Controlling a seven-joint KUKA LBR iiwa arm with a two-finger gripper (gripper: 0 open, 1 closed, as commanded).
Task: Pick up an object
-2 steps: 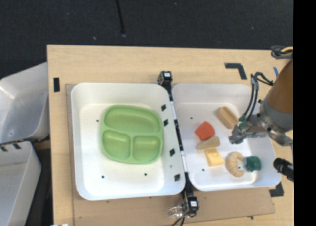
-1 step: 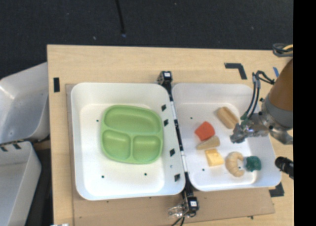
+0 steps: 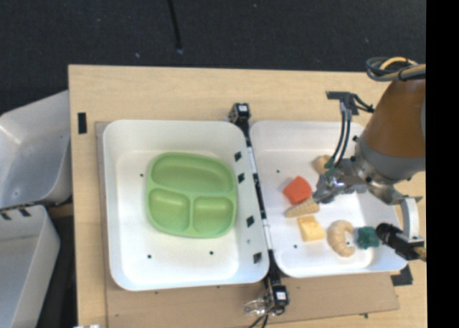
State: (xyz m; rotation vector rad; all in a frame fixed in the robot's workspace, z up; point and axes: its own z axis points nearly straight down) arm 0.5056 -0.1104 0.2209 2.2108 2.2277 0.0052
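Two white bins sit side by side on a wooden bench. The left bin (image 3: 122, 262) holds a green divided plate (image 3: 191, 194). In the right bin (image 3: 287, 140) the robot gripper (image 3: 328, 189) hangs just beside a red block (image 3: 297, 190) (finger opening cannot be made out). Nearby lie a tan wedge (image 3: 302, 209), a yellow block (image 3: 311, 228) and a cream ring (image 3: 342, 237).

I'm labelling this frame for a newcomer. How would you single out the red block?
Look at the right-hand white bin. Near its middle, just left of the gripper, lies the red block. It is the only red-orange piece; its neighbours below are pale yellow.
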